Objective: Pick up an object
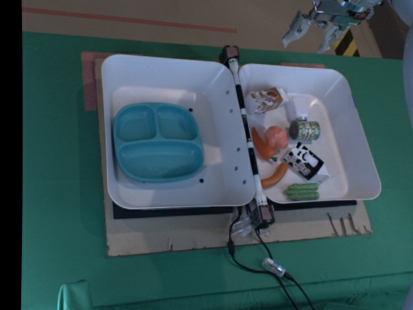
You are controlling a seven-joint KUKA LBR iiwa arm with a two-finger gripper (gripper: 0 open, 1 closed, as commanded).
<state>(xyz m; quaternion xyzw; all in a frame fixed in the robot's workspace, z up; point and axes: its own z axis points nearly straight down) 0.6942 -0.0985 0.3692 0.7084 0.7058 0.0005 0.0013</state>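
While the gripper [311,36] hangs high beyond the right bin's [361,173] far edge, fingers spread apart and holding nothing, the pick looks unstarted. Candidates crowd that bin's left half: a can [305,130], two small cartons [268,99], a peach [276,136]. Next move calls for descending over one. Wrist points downward, tilted.
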